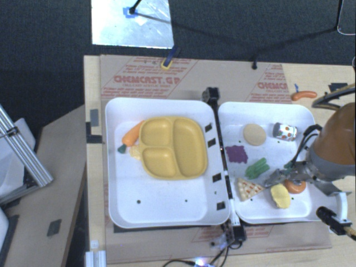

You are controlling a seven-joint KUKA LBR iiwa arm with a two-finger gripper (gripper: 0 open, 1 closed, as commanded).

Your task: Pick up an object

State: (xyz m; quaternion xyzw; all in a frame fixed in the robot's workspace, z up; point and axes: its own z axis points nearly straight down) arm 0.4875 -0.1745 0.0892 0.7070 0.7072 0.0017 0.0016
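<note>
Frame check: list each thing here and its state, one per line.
Yellow tray: flat in left bin, compartments bare.
Carrot: lying against tray's left rim.
Purple piece: flat, right bin.
Pizza slice: flat, untouched.
Gripper: low over right bin.

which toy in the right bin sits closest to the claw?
The orange round piece, right beside the claw. The yellow piece sits just below it; the pizza slice, green and purple toys lie further left.

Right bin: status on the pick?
Gripper low in right bin, nothing seen between fingers. Nearest: green piece, pizza slice, yellow piece. Items crowded around the tip.
</note>
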